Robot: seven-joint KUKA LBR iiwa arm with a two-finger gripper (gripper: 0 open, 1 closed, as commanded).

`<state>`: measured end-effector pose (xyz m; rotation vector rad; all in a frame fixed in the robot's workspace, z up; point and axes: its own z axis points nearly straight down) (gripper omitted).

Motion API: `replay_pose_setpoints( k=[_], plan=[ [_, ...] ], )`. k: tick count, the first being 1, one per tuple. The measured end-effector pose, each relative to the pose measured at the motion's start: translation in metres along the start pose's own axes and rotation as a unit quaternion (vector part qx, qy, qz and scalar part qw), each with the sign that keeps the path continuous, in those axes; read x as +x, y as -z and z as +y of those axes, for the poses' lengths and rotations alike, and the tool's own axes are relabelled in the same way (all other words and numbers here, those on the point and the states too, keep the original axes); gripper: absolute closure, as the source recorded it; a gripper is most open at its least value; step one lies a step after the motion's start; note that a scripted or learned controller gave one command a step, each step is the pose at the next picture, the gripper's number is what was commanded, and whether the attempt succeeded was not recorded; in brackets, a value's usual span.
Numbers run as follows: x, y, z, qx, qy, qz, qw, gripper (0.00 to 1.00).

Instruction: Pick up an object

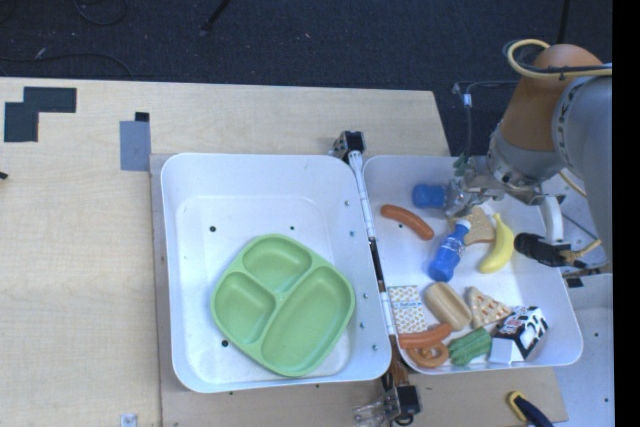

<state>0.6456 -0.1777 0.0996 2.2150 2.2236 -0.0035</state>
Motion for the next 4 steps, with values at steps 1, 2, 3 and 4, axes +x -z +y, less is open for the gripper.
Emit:
replay_pose_setpoints(
  k=[1,2,3,4],
  plan=[
    [0.0,0.0,0.0,0.0,0.0,0.0,1.0,0.0],
    [-0.019,-0.011,-0.11,0.002,-0.001,0.006,1.0,0.0],
    [-0.021,-0.003,-0.11,0.002,-0.003,0.006,1.0,1.0],
    [0.06,0.096,-0.095,0.002,-0.001,0.002,1.0,1.0]
  ],
)
